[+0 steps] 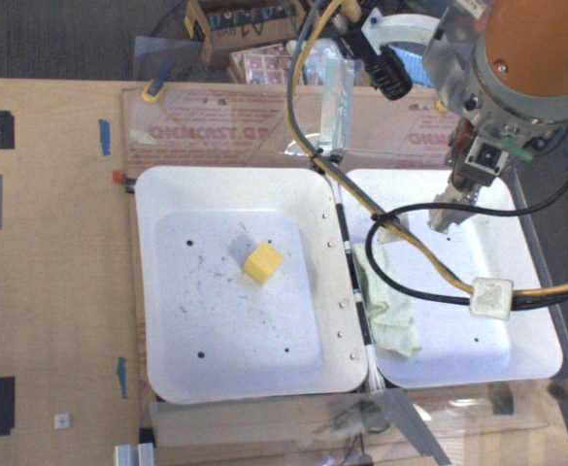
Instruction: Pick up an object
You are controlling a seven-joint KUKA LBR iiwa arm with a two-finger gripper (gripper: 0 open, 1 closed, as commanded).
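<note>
A small yellow cube (262, 262) lies near the middle of the left bin (167, 367). A crumpled pale green cloth (392, 309) rests against the left wall of the right bin (536, 357). My gripper (449, 214) hangs over the back part of the right bin, up and to the right of the cloth and far right of the cube. Nothing shows beneath its tip but the bare bin floor.
Black and yellow cables (410, 250) loop across the right bin, ending at a white connector box (490, 297). The ridge between the bins (351, 280) runs down the middle. A cardboard panel (216, 129) and a clear plastic piece (334, 110) stand behind the bins.
</note>
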